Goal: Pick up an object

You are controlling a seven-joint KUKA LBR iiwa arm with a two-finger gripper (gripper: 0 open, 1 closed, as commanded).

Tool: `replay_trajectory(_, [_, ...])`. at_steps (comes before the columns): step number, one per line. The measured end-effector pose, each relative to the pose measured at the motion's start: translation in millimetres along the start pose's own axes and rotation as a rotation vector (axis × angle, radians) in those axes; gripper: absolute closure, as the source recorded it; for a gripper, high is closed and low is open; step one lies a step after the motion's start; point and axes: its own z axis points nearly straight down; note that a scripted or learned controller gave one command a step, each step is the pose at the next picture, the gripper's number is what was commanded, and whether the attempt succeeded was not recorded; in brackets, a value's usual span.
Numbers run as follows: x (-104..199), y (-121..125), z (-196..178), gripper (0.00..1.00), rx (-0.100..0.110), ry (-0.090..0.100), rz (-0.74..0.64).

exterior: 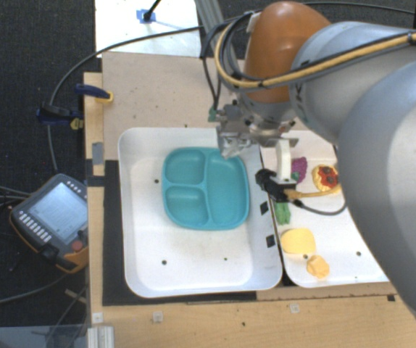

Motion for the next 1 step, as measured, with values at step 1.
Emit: replay_trajectory(1, [-3.1, -0.3, -0.6, 0.0, 0.0, -0.001, 0.004])
